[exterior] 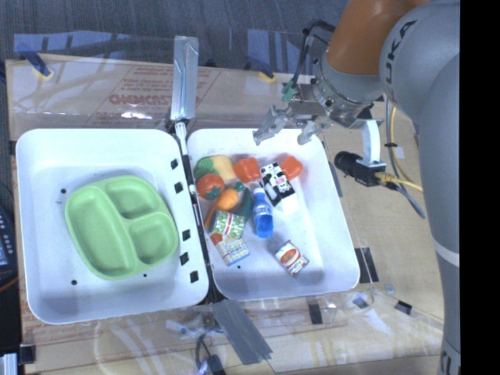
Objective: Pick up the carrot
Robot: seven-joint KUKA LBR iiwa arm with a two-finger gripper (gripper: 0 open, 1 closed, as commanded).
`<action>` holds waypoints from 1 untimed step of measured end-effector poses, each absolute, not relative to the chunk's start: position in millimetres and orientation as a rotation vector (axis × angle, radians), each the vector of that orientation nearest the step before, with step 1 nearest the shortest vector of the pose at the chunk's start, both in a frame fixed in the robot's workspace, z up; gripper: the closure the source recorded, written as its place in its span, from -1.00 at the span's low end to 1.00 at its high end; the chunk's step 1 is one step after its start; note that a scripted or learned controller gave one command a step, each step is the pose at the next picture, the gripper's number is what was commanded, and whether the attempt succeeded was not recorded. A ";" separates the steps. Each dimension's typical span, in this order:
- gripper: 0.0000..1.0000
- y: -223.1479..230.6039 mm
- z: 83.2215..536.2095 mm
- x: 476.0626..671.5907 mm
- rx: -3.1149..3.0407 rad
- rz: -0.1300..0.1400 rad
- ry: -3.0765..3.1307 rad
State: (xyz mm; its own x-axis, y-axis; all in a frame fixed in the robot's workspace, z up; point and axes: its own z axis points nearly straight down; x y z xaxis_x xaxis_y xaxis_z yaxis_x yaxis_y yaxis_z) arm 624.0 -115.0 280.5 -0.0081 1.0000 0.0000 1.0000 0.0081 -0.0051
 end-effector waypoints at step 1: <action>-1.00 -70.6 189.0 624.3 -2.202 0.010 -2.233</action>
